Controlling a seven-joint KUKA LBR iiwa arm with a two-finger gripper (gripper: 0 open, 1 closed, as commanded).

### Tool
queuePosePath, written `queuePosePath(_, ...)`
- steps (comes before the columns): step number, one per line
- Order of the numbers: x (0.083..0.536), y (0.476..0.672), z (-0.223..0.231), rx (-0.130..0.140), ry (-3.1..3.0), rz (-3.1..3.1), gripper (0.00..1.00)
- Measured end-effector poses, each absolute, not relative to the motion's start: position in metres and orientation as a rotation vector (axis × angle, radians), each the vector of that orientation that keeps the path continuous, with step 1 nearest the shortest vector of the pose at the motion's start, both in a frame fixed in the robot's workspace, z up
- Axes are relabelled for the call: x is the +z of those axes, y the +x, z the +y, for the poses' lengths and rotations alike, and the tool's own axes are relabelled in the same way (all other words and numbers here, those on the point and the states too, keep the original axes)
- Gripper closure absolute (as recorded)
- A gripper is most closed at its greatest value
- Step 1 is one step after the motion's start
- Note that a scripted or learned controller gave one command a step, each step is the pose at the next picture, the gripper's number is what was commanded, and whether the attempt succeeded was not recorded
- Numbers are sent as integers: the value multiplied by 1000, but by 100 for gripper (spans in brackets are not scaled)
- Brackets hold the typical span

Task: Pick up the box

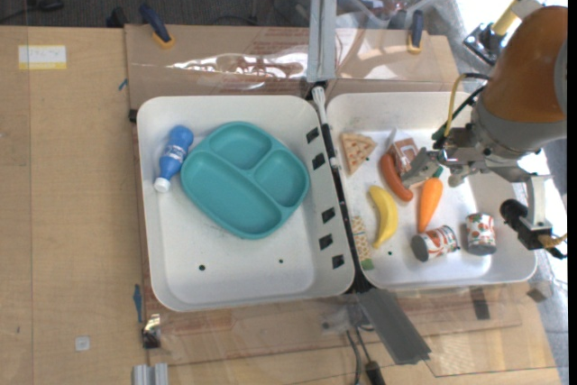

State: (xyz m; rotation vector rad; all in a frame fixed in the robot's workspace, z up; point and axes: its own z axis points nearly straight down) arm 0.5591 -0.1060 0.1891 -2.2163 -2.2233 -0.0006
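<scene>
The gripper (429,165) is down in the right bin (505,270), right beside the small box (403,150).

The box sits near the back of the right bin, between the toy pizza slice (357,151) and the gripper, with a red sausage (394,178) touching its front. I cannot tell if the gripper is open or closed, or if it has the box. A banana (384,214), a carrot (428,203) and two cans (436,242) lie nearer the front. The left bin (225,279) has a teal plate (243,178) and a blue bottle (173,156).
</scene>
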Motion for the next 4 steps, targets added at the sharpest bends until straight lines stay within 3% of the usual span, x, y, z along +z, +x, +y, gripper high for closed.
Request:
queuePosePath(1,92,532,-143,-10,-2136,-2315,0)
queuePosePath(2,91,485,-146,-12,-2146,-2313,0)
queuePosePath(3,101,485,-149,-13,-2159,-2311,100)
queuePosePath(4,101,485,-149,-13,-2158,-2310,0)
